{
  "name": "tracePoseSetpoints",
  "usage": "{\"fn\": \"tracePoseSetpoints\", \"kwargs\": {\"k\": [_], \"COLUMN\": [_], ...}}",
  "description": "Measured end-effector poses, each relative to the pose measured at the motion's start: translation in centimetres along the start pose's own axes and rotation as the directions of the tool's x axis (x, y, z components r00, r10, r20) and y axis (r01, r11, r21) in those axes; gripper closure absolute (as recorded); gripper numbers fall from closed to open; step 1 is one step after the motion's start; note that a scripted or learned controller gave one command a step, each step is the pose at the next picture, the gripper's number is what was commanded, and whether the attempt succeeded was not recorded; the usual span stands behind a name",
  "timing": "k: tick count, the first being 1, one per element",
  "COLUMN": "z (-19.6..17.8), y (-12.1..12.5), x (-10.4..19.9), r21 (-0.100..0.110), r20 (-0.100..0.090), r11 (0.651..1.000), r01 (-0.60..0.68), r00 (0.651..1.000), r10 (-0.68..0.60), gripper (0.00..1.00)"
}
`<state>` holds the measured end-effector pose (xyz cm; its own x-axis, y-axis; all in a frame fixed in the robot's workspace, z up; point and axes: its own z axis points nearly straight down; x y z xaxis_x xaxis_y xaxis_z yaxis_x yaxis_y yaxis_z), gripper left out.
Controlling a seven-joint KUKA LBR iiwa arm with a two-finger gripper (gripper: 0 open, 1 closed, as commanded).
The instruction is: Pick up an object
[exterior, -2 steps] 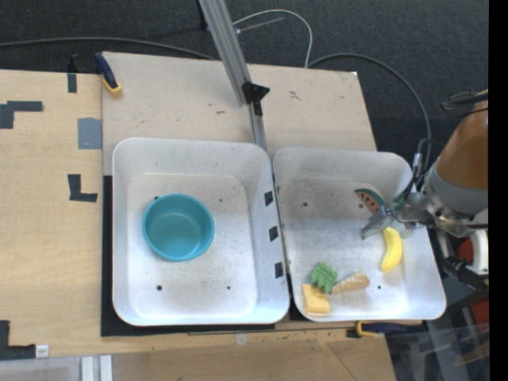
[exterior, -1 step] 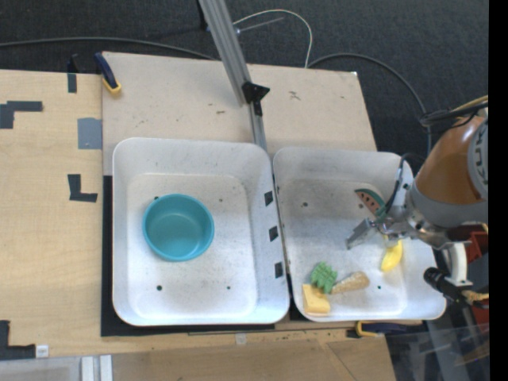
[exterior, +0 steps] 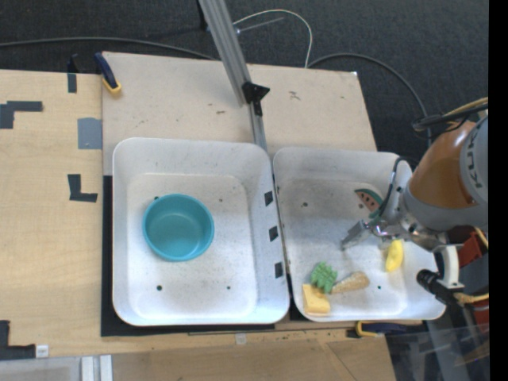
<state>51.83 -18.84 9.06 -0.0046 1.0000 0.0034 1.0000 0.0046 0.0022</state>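
Observation:
My gripper (exterior: 371,213) hangs low over the right bin (exterior: 333,169), at its right side, below the arm's orange band. Its two grey fingers (exterior: 353,235) stand spread, so it is open with nothing gripped. A watermelon-slice toy (exterior: 366,198) lies on the bin floor just up-left of the wrist, close to the gap between the fingers. A yellow banana-like piece (exterior: 393,255) lies right below the gripper. Near the bin's front edge lie a green leafy toy (exterior: 323,276), a tan stick (exterior: 352,282) and a yellow block (exterior: 315,300).
The left bin (exterior: 127,173) holds a teal bowl (exterior: 178,227) left of its middle. A grey metal pole (exterior: 230,42) slants down from the top to the gap between the bins. Cables run across the dark floor behind the bench.

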Motion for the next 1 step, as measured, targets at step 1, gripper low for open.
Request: {"fn": "tracePoseSetpoints", "kwargs": {"k": [1], "z": [-0.97], "y": [-0.02], "x": [0.08], "r21": [0.001], "r20": [-0.001], "r11": [1.0], "r01": [0.002], "r00": [1.0], "r10": [-0.002], "gripper": [1.0]}}
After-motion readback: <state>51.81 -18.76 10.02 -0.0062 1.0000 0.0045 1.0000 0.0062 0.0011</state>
